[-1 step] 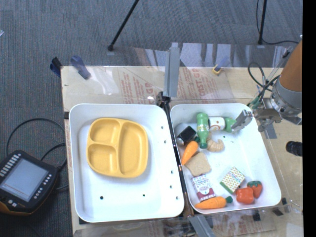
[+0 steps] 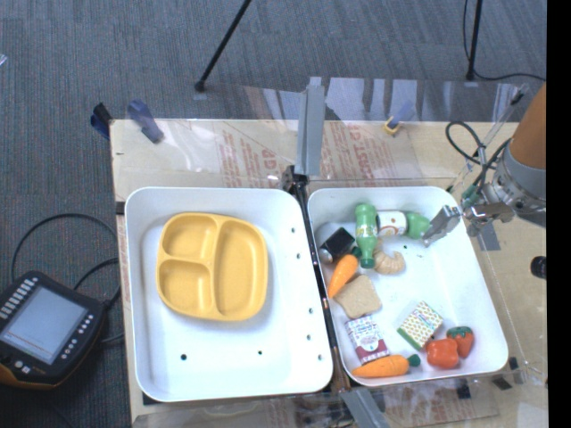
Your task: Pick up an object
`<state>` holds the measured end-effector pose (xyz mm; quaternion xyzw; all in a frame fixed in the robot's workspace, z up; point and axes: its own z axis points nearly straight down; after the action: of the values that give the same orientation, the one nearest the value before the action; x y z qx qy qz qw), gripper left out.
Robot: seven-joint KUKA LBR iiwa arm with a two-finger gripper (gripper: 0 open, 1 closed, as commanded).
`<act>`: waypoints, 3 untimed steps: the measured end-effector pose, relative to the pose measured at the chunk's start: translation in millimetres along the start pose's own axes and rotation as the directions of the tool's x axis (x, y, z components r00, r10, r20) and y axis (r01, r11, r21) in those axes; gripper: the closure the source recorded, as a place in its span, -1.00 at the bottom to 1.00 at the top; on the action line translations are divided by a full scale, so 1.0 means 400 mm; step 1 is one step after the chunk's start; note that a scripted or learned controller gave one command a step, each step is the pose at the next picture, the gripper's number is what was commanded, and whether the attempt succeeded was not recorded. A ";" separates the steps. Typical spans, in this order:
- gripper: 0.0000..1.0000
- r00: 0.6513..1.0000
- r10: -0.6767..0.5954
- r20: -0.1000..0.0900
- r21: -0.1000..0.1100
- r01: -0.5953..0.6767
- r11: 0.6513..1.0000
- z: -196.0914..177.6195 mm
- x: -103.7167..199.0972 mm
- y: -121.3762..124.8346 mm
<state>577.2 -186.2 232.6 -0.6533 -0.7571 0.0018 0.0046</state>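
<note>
Fingers state unclear; right bin holds two carrots, two bottles.

This is looking like a robotics lab: two white bins are sitting on a taped-up bench over grey carpet, with tripod legs standing behind. A teach pendant is lying on the floor at the left, its cable trailing, and toy food is filling one bin.

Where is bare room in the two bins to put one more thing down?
Left bin: bare floor below and right of the yellow plate. Right bin: a bare patch at its right side, between the gripper and the tomato. Its left half is crowded.
</note>
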 end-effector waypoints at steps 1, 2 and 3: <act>-1.00 0.966 -0.257 -0.001 0.002 0.257 0.966 0.194 0.129 0.066; -1.00 0.986 -0.169 0.006 -0.010 0.169 0.986 -0.009 0.138 0.188; -1.00 0.978 -0.206 0.010 -0.014 0.206 0.978 0.279 0.164 0.202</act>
<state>646.6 -109.0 120.5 -0.5713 -0.8207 -0.0016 -0.0032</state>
